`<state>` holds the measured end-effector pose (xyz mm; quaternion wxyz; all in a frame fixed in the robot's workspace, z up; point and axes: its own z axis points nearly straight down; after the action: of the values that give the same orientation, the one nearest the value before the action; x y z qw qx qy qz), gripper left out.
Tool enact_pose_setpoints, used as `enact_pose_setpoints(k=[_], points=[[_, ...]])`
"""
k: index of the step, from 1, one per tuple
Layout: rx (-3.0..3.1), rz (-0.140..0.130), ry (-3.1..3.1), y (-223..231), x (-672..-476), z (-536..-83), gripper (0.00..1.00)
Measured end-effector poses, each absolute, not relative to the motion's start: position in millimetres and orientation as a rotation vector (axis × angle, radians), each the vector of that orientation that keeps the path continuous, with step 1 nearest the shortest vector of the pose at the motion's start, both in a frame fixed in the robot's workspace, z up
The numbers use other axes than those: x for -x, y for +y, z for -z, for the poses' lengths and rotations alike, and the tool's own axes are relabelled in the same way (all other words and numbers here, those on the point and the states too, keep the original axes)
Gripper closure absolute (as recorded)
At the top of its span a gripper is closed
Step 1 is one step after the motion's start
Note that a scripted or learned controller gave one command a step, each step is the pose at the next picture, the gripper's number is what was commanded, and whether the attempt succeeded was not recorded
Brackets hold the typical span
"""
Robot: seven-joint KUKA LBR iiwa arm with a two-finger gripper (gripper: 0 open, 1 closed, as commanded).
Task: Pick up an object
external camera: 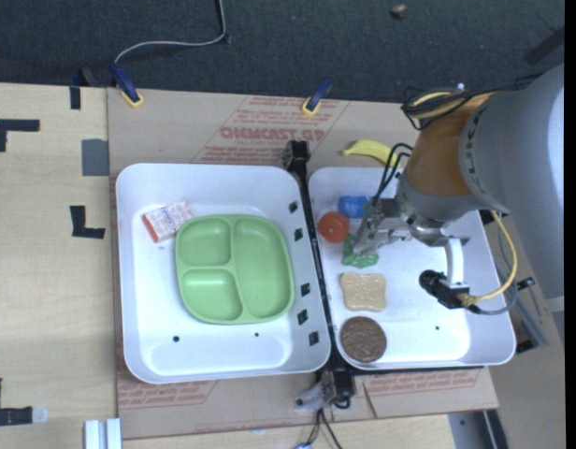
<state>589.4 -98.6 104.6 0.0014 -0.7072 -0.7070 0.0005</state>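
My gripper (366, 241) is low in the right bin (475, 344), near its left side, right over a small green object (361, 259) whose upper part it hides. Whether it touches that object I cannot tell. A red ball-like fruit (332, 227) lies just left of the gripper. A blue object (352, 206) sits behind it. A slice of toast (364, 291) lies just in front of the green object, and a round brown patty (363, 338) is nearer the front wall. A yellow banana (367, 150) rests at the bin's back edge.
The left bin (143, 344) holds a green divided plate (235, 267) and a small red-and-white packet (166, 220) at its back left. The arm's grey body and orange band (438, 152) hang over the right bin's back right. A black and yellow cable (456, 293) hangs over that bin's right part.
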Motion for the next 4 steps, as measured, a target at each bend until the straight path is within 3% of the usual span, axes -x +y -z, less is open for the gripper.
enact_pose_setpoints(k=[1,2,3,4], points=[[2.220,-0.002,-2.219,-99,-589.3,-104,0.00],[2.219,-0.002,-2.219,-98,-589.3,-114,1.00],[2.219,-0.002,-2.219,-99,-589.2,-114,0.00],[2.221,-0.001,-2.223,-99,-586.4,-86,0.00]])
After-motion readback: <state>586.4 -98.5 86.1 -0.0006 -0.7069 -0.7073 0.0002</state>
